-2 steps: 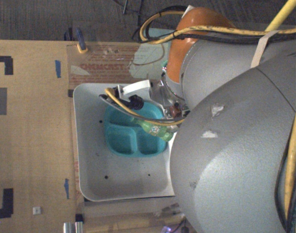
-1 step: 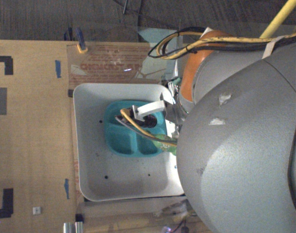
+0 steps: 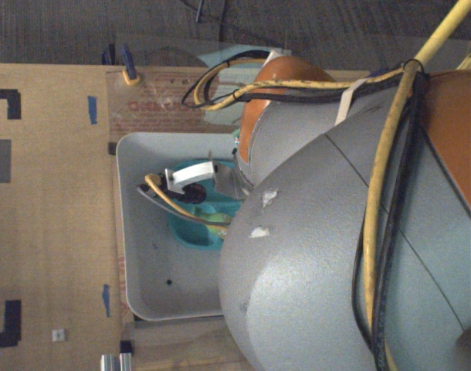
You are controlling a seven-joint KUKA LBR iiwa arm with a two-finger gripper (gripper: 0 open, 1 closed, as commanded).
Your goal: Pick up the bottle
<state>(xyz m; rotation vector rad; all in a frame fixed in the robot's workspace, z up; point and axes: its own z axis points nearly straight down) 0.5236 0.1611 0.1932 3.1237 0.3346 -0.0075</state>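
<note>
While the arm (image 3: 336, 246) reaches down at the teal bottle (image 3: 194, 232) in the bin (image 3: 143, 284), you cannot tell whether the gripper (image 3: 220, 195) is closed; confirm a grip before lifting.

Smooth plastic bin (image 3: 152, 286); matt arm (image 3: 313, 277)

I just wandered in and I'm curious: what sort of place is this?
Probably a robotics lab: a big grey robot arm, strung with yellow cable, reaches over a white bin on a bench marked with blue tape.
</note>
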